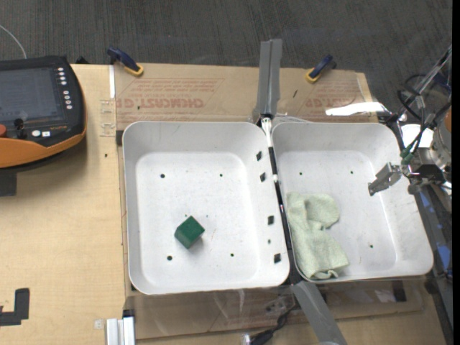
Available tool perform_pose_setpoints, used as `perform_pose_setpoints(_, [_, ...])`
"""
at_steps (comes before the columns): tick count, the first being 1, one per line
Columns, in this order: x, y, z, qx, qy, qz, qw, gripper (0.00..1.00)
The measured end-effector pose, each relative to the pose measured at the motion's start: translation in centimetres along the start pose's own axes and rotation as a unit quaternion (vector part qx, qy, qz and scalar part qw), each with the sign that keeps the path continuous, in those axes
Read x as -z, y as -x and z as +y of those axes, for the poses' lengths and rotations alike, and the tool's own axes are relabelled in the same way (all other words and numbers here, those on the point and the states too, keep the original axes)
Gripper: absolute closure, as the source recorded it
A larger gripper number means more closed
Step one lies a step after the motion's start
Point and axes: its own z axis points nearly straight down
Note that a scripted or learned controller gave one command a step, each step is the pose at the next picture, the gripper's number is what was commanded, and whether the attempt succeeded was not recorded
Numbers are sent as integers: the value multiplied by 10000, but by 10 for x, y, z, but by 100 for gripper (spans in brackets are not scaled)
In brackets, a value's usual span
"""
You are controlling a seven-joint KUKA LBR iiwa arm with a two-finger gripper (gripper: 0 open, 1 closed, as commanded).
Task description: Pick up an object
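Two objects wait: a green cube (pixel 190 231) in the lower middle of the left bin (pixel 144 136), and a pale crumpled cloth (pixel 315 234) against the lower left wall of the right bin (pixel 338 129). At the frame's right edge the gripper (pixel 387 179) hovers over the right bin, carrying nothing; open or closed, I cannot tell. This looks like the approach step. Next: descend onto the nearer cloth.

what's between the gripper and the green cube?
In the camera view: bare floor of the right bin, the crumpled pale cloth, the divider where the bins meet, then the left bin's bare floor up to the green cube. Gripper is at right.
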Motion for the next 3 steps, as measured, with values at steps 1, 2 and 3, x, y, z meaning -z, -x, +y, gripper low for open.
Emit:
perform_pose_setpoints(1, [-27, 1, -16, 7, 2, 0, 10000, 0])
perform_pose_setpoints(2, [-142, -77, -31, -1083, 18, 7, 9941, 0])
perform_pose_setpoints(3, [-42, -115, 61, -567, 9, -6, 9984, 0])
